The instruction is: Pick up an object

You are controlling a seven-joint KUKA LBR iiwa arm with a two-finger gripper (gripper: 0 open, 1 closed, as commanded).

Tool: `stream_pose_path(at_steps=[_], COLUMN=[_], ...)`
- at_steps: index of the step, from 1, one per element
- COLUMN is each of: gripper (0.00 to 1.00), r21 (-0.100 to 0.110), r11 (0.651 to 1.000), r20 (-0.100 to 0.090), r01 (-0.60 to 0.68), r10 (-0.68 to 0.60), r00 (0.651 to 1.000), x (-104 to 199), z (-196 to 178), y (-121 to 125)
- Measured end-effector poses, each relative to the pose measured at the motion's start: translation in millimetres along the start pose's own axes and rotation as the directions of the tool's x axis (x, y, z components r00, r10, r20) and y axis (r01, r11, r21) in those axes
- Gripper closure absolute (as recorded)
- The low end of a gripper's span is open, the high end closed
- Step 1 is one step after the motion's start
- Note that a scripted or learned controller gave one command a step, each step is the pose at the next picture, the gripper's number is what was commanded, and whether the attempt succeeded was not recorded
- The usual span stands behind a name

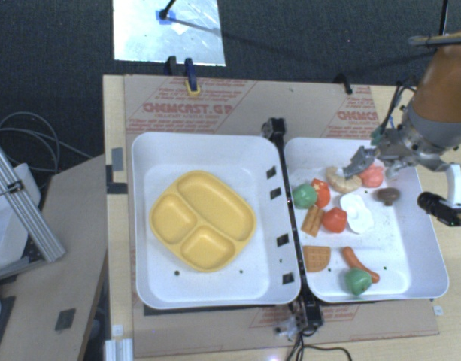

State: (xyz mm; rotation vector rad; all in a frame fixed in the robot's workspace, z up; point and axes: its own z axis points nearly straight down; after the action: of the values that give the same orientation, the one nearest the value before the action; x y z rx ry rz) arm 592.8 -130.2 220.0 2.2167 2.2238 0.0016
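The right bin (pixel 418 239) holds several toy foods. Among them are a beige curved piece (pixel 338 178), a pink-red piece (pixel 373 176), a small brown piece (pixel 387 195), a white piece (pixel 357 211), a red tomato (pixel 335 220) and a green piece (pixel 304 195). A brown stick (pixel 312 219), a tan wafer (pixel 316 257), an orange sausage shape (pixel 356 260) and a green ball (pixel 357 281) lie nearer the front. My gripper (pixel 361 160) hangs over the bin's far side, just above the beige and pink-red pieces. Nothing shows in its grasp.
The left bin (pixel 151 156) holds a yellow divided plate (pixel 203 219). A black hinge strip (pixel 284 201) runs between the bins. A black part of the arm (pixel 441 205) juts over the right bin's right rim. Cables lie on the floor at left.
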Motion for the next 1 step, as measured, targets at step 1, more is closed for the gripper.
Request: stream_pose_path(at_steps=[1], gripper=[0.0], r21=[-0.001], r11=[1.0], r20=[0.001], r01=[-0.003], r10=[0.003], r00=[1.0], x=[13.8], z=[124.5], y=[-6.2])
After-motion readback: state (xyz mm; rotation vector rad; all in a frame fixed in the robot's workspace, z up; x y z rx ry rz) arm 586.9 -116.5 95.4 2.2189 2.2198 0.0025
